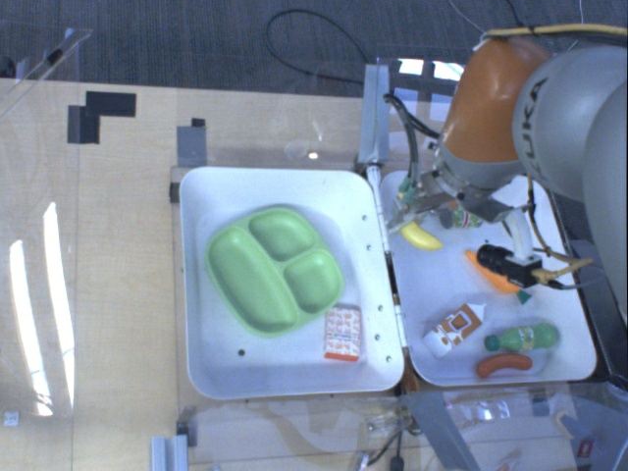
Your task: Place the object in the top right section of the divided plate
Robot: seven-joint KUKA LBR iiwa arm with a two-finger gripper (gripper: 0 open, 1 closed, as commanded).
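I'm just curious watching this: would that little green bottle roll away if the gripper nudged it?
Probably. The green bottle lies on its side on the right bin's smooth floor, so its round body likely rolls. It looks like light toy plastic, probably slippery.

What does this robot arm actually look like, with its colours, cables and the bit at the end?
The arm is bulky and rounded, with smooth grey shells and a glossy orange band above the wrist. Dark lettering runs along the grey shell. Thin black cables loop around the wrist. The gripper at its end is small, metallic and angular.
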